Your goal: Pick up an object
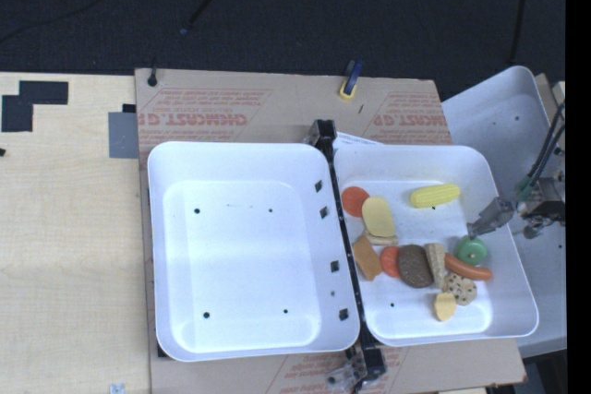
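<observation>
Tool (487, 221) over right bin (503, 314), at frame right.
Whether it grips cannot be told; green piece (472, 251) just below.

The left bin (240, 254) offers broad open floor for a hand to pass. In the right bin (416, 171), the far strip is open apart from a yellow corn cob (434, 195). Toy foods (416, 265) crowd the middle and near right, lying close together. The near left corner has bare floor. The dividing rims (337, 235) stand between the bins.
</observation>
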Robot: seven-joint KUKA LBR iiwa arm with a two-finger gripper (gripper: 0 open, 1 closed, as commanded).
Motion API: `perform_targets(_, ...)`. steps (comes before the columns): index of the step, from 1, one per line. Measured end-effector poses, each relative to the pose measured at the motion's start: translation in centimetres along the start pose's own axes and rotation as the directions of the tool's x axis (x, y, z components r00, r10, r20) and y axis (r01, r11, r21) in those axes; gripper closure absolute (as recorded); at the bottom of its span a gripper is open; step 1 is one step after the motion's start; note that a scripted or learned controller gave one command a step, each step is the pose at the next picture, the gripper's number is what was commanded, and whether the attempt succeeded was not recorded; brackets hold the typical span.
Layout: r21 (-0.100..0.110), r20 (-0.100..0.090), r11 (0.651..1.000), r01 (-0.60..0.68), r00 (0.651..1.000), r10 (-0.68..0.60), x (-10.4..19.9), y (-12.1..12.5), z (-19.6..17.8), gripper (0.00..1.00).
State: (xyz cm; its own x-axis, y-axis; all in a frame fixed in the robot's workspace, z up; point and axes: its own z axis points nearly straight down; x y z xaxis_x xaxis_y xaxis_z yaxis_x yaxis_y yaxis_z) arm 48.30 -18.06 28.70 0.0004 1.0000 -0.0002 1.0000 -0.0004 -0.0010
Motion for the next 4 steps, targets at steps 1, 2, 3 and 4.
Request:
perform_targets(1,0.003,-0.001,1.0,0.004,1.0,-0.004,-0.9,5.1,10.4,0.0)
perform_targets(2,0.001,-0.002,1.0,0.004,1.0,-0.004,3.5,10.8,20.4,0.0)
perform_targets(3,-0.004,0.0,1.0,0.004,1.0,-0.004,7.1,16.4,19.9,0.0)
perform_targets(4,0.002,-0.001,1.0,0.002,1.0,-0.002,10.1,16.1,20.0,0.0)
